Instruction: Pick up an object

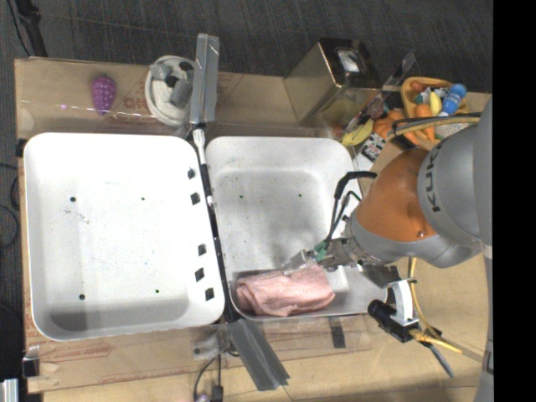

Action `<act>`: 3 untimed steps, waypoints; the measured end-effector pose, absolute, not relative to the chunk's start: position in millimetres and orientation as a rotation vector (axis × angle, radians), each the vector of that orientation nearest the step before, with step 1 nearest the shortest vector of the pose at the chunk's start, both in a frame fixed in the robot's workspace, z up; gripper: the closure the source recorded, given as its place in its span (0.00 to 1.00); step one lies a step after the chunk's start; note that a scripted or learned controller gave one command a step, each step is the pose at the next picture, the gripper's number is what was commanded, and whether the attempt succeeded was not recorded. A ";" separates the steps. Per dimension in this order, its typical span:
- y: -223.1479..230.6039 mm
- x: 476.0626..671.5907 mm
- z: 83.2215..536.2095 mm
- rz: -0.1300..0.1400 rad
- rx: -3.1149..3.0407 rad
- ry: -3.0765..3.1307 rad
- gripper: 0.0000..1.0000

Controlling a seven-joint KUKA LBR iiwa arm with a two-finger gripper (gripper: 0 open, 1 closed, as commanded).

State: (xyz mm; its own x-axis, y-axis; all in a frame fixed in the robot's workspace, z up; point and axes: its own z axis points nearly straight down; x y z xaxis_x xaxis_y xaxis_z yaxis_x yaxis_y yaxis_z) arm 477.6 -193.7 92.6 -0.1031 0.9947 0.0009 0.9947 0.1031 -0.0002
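A pink, lumpy soft object (283, 292) lies against the front wall of the right bin (276, 162). My gripper (314, 259) is low in that bin, at the object's upper right edge, touching or nearly touching it. The grey arm with its orange band (394, 208) reaches in from the right and covers the bin's right side. The gripper's tips are hard to make out against the bin floor.
The left bin (109, 224) sits beside the right one, with a grey divider rail (205, 216) between them. Behind the bins are a purple object (103, 93), a white coil (171, 86), a brown box (335, 78) and a pile of colourful toys (423, 103).
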 end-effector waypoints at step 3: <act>-181.7 477.8 97.6 -0.002 -1.911 -2.492 0.00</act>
